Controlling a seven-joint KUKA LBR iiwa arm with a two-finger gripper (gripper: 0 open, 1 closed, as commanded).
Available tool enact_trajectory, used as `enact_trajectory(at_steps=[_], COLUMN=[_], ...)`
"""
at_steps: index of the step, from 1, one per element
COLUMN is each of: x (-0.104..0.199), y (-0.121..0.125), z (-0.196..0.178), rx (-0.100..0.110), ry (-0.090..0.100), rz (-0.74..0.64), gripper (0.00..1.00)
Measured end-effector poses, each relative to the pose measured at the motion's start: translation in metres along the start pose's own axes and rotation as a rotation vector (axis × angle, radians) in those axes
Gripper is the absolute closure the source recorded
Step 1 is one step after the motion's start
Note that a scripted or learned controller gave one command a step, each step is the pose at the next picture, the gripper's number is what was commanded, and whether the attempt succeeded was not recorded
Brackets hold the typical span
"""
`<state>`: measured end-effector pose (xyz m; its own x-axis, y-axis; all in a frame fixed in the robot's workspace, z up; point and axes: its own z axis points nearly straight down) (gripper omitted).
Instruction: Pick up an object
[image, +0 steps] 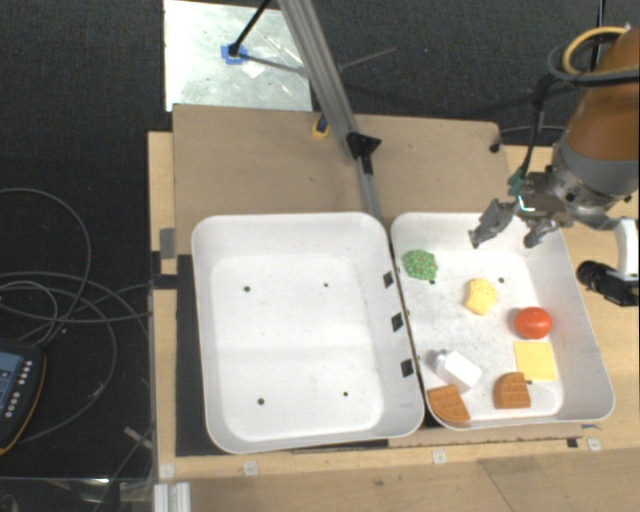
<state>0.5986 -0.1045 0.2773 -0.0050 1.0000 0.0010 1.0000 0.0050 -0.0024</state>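
Observation:
The right bin (585, 350) holds several small toy foods. A green broccoli piece (420, 265) lies at its upper left, a yellow corn piece (481, 296) near the middle, and a red tomato (533, 322) to the right. Below these sit a yellow cheese slice (536, 361), a brown waffle piece (512, 391), an orange-brown piece (449, 403) and a small white block (456, 367). My gripper (514, 228) hangs above the bin's far edge, open, its two fingers spread apart with nothing between them. It is up and right of the corn.
The left bin (215, 300) sits beside the right one, joined by black clips. A grey metal pole (330, 85) slants in from the top to the bins' far edge. Cables lie on the dark floor at left.

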Motion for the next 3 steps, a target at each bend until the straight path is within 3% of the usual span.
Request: enact_trajectory(at_steps=[1,3], x=[0.0,-0.002], y=[0.001,0.011], z=[-0.002,0.117], rx=[-0.004,0.002], ry=[-0.001,0.0], rz=[0.001,0.004], gripper=[0.0,0.0])
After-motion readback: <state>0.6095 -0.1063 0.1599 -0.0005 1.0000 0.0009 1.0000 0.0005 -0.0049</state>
